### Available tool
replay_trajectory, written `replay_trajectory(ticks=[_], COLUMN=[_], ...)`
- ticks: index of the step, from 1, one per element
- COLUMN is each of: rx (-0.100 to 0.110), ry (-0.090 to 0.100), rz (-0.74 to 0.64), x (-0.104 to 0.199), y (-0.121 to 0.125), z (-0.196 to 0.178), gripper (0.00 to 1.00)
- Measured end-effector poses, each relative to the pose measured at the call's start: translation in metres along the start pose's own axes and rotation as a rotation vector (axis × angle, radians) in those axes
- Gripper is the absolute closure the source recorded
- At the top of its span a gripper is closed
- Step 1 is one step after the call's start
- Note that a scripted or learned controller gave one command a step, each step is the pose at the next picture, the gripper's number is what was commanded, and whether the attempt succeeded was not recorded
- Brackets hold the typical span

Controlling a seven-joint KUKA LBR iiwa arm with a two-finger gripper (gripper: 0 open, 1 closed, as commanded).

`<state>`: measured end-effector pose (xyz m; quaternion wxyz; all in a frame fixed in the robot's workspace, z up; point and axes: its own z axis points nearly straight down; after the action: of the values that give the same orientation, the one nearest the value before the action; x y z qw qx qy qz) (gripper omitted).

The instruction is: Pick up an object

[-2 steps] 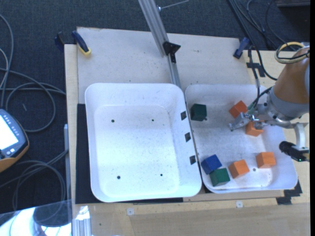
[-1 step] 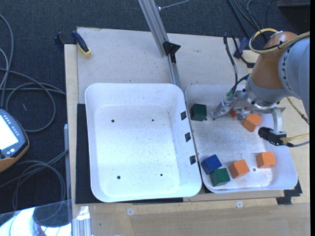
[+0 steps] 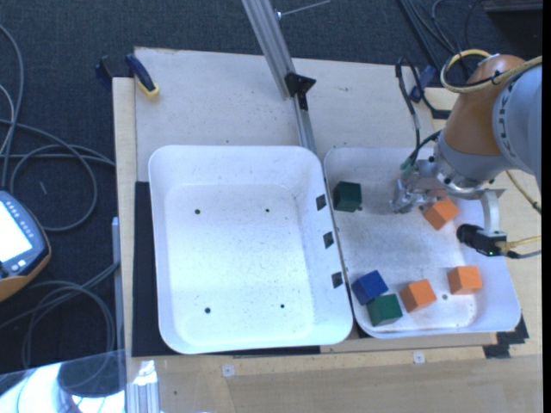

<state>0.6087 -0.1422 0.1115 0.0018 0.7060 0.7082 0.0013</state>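
Here, orange block (image 3: pixel 440 213) tilted, corner-down.

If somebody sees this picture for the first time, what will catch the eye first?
Probably the grey arm with its orange band, reaching in from the right so that its hand is over the right bin. Next, the coloured blocks there: an orange block beside the hand, and a dark green block near the bin's left wall.

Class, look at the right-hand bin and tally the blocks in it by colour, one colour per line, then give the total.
Orange blocks: 3
Green blocks: 2
Blue blocks: 1
Total: 6
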Motion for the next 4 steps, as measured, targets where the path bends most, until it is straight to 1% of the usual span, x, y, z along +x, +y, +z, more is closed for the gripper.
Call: replay_trajectory(ticks=[1, 2, 3, 4], rx=[0.002, -0.001, 0.0, -0.013], ry=[0.0, 0.014, 0.021, 0.03], rz=[0.0, -0.009, -0.011, -0.014], x=[0.0, -0.044, -0.05, -0.058], y=[0.0, -0.008, -0.007, -0.012], z=[0.001, 0.005, 0.006, 0.002], gripper=[0.0, 0.0, 0.0, 0.0])
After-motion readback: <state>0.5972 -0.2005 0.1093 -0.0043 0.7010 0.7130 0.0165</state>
